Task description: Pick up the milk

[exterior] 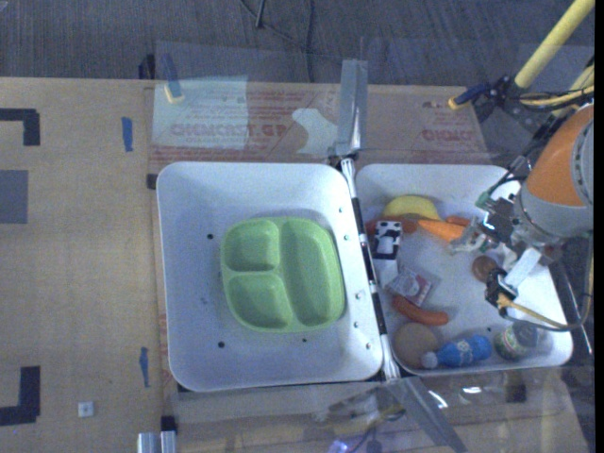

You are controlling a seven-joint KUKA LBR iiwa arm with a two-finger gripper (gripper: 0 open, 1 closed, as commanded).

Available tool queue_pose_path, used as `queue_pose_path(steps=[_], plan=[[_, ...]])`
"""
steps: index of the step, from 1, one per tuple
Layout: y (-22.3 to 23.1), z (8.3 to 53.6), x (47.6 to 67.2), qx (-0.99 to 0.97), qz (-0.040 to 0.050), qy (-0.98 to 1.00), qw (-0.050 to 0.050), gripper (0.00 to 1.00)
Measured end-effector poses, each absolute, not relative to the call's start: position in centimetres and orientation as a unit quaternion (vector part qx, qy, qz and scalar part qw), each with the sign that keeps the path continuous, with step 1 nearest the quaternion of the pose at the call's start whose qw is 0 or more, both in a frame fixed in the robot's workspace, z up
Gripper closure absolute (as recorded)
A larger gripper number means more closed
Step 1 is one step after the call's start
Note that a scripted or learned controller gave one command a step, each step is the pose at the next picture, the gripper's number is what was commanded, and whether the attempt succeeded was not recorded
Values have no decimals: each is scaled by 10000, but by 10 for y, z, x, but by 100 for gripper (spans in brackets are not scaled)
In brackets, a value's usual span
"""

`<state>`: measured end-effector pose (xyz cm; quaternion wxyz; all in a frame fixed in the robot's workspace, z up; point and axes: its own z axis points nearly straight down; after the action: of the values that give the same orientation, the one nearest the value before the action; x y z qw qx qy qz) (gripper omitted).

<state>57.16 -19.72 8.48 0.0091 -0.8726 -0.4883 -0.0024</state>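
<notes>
Red lettering runs across the two flattened brown cardboard sheets point(226, 121) behind the bins; it is too blurred to read. No label on any item can be made out.

Left shallow white plastic bin point(189, 253): holds one lime-green moulded plastic tray with three compartments point(281, 273), lying flat near the middle.

Right shallow white plastic bin point(453, 179): holds a clutter of small toy food. The small black-and-white milk carton point(386, 239) lies near the bin's left wall, just beside the divider between the bins. Beyond it sits a yellow banana point(411, 206), touching an orange carrot point(442, 228). Nearer the front: a crinkled silvery packet with red print point(415, 284), a red-orange sausage-like piece point(420, 312), a tan rounded lump point(413, 343), a blue bottle lying on its side point(461, 352), a small round tin at the right corner point(517, 341), and a brown round item point(484, 268).

The grey arm's two-finger gripper point(479, 237) hangs over the right part of this bin, near the carrot's tip, well apart from the milk carton. Cannot tell how far apart its parts stand, nor whether it has hold of anything.
</notes>
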Motion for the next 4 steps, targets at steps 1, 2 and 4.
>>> queue_pose_path(steps=[1, 2, 4], plan=[[-199, 86, 565, -8927, -53, -4506, 79, 0], [-206, 91, 560, -8937, 12, -4486, 63, 100], [-151, 220, 482, -8429, 38, -5381, 42, 100]])
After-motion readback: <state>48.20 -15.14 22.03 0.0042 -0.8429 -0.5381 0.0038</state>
